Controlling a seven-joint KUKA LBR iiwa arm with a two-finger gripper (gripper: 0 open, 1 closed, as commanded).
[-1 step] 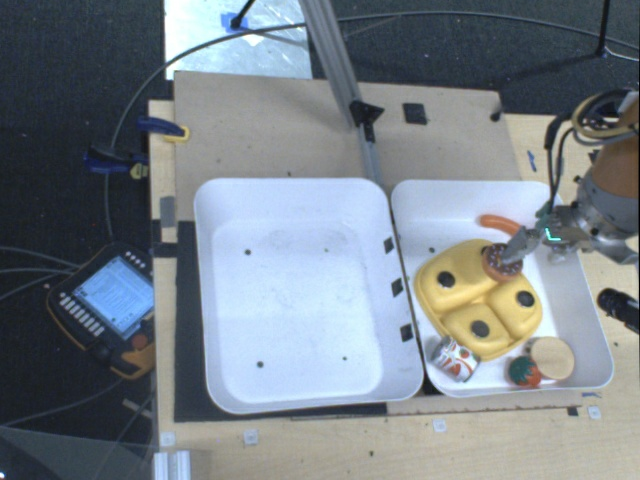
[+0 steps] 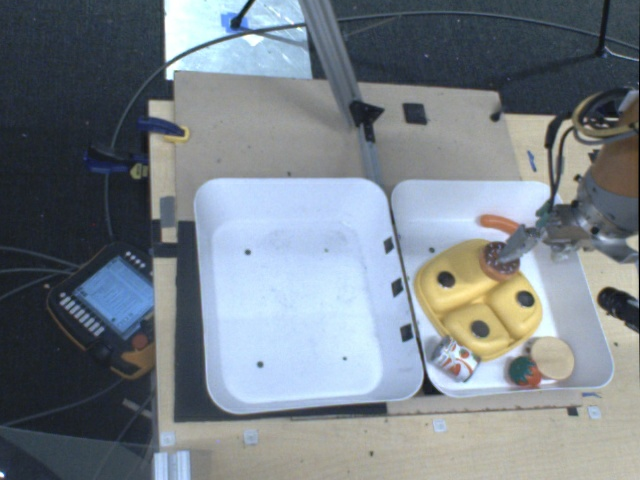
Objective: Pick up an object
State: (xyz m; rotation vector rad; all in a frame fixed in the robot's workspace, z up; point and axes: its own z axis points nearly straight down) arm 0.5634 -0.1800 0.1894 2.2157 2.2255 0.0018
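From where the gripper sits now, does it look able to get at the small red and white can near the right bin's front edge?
Probably yes. The can lies uncovered beside the yellow toy, with nothing on top of it, and the gripper hovers close by above that toy.

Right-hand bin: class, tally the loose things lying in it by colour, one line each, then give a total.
Yellow: 1, the big moulded tray
Orange: 1, the stick
Red and white: 1, the can
Green and red: 1, the ball
Tan: 1, the disc
Total: 5

Fingers (image 2: 503, 255) over yellow toy (image 2: 478, 299) (right bin (image 2: 420, 208)), small brown piece between.
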